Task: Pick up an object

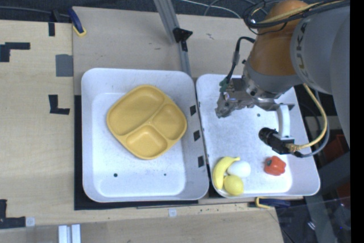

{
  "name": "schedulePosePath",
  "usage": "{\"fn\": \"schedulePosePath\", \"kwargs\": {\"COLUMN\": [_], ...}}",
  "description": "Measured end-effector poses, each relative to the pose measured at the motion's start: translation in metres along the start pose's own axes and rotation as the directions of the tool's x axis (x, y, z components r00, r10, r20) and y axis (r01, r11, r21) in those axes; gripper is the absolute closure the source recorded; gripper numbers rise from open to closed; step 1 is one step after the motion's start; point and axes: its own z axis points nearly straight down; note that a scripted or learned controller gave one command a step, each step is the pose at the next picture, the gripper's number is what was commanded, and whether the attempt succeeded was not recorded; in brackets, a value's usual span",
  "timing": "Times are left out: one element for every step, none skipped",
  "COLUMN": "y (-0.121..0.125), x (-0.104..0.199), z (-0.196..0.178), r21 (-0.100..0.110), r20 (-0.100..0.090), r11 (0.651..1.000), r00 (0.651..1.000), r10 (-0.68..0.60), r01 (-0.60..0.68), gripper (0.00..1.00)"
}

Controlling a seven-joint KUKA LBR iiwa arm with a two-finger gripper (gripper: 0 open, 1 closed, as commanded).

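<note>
Your yellow tray (147,121) fills the left bin (91,122), out of the way. In the right bin (304,179), the gripper (224,109) hangs over bare floor, its opening impossible to tell, nothing visibly held. Banana (222,167), egg (240,169), lemon (233,184) cluster near the front corner, the red pepper (274,165) beside them.

The robot arm (284,48) reaches in from the right, its gripper (223,108) poised over the far left part of the right bin (250,128). Along that bin's near edge lie a banana (222,167), a white egg-shaped object (240,169), a lemon (234,184) and (further right) a red fruit (274,165). A yellow divided plate (146,121) sits in the left bin (102,173).
</note>
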Motion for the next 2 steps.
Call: {"fn": "schedulePosePath", "kwargs": {"y": [0.015,0.031], "x": [0.057,0.115], "z": [0.009,0.013], "r21": [0.000,0.000], "r20": [0.000,0.000], "r11": [1.000,1.000], "r00": [1.000,1.000], "r10": [0.000,0.000], "r01": [0.000,0.000], "gripper": [1.00,1.00]}}
